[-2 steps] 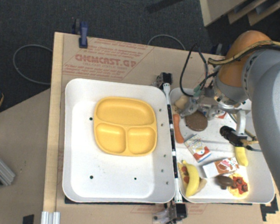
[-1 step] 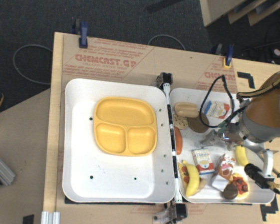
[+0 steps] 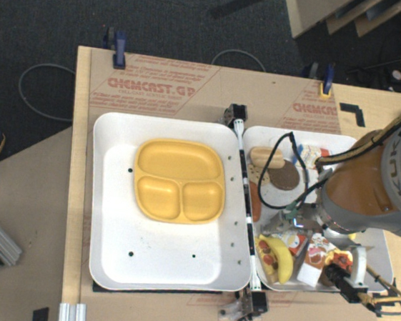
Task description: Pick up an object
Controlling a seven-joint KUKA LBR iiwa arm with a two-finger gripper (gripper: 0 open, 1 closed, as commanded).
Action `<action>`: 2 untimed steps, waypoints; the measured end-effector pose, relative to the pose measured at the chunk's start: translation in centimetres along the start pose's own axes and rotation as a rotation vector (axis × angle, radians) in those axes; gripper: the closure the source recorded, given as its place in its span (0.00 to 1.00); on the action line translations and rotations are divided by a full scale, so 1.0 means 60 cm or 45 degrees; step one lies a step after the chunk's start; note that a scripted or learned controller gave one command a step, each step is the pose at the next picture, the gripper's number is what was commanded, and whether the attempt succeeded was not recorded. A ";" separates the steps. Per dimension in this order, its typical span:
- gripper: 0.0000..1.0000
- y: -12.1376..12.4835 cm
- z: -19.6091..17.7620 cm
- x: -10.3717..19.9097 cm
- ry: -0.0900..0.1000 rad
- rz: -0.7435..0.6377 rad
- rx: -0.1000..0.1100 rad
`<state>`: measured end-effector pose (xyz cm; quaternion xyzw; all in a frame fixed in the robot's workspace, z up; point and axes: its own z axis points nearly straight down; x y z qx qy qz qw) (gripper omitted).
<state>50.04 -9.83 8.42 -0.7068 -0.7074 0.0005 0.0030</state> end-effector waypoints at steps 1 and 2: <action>0.00 0.034 -0.002 -0.104 -0.010 0.006 -0.012; 0.00 0.099 -0.001 -0.172 0.027 -0.006 0.009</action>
